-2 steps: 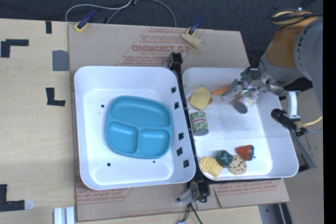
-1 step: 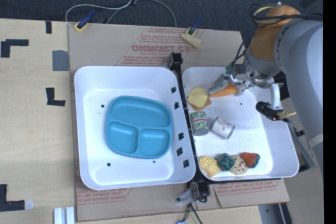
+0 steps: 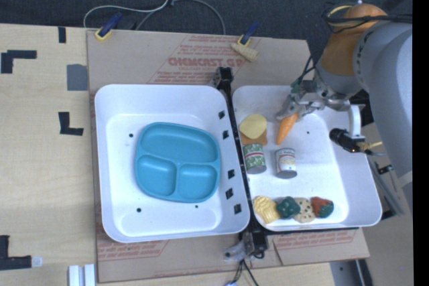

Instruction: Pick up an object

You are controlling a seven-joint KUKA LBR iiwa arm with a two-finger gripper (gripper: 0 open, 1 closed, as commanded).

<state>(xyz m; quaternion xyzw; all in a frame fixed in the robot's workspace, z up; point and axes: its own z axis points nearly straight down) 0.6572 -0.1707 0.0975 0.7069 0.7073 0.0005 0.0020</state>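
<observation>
Overhead, we see the grey arm [image 3: 382,70] enter from the right, its orange band [image 3: 345,37] above the wrist, bent down over the far part of the right bin [image 3: 355,174]. The gripper [image 3: 295,110] sits low at that bin's upper middle, fingers pointing toward the bin's centre. An orange carrot [image 3: 287,127] lies tilted with its upper end right at the fingertips; we cannot tell whether the fingers are closed on it or merely touching it, so their state stays undetermined.

Right bin contents, as we log them: a yellow cylinder-like piece [image 3: 253,127] near the left wall, just beside the carrot. Below it a small can with a green label [image 3: 255,158], and beside that a second small can [image 3: 285,163], grey-sided, lying tilted. Along the near wall, a row of small items close together: a yellow corn-like piece [image 3: 265,209], a dark green piece [image 3: 288,207], a pale speckled piece [image 3: 305,209] and a red-and-green piece [image 3: 322,207].

Left bin [image 3: 114,144]: one blue divided plate [image 3: 177,161] with three compartments, roughly central, nothing on it.

Both bins rest side by side on a brown cardboard sheet [image 3: 194,60].
</observation>
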